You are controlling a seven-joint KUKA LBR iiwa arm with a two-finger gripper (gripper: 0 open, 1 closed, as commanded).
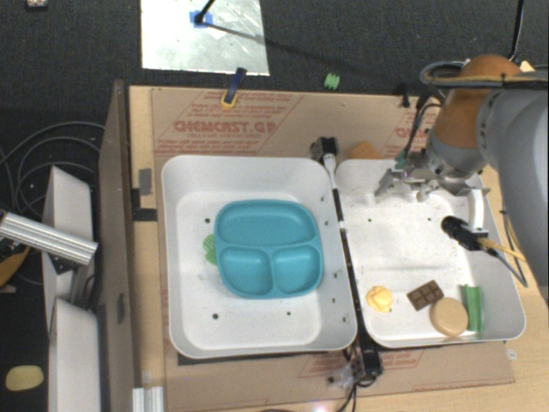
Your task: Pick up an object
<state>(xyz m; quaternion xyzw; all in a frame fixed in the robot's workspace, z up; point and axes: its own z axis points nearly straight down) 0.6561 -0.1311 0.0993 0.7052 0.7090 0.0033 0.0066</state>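
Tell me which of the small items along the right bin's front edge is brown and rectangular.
The brown chocolate-like block, between the yellow piece and the round tan cookie.

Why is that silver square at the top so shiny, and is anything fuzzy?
In the camera view, the silver sheet catches overhead light and glares pale; the grey arm at the right looks soft and blurred; the blue tray is evenly lit and sharp.

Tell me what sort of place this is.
Probably a robot lab's grasping test bench: two white bins side by side on a board, toy food such as a brown block, loose cables, and a grey arm.
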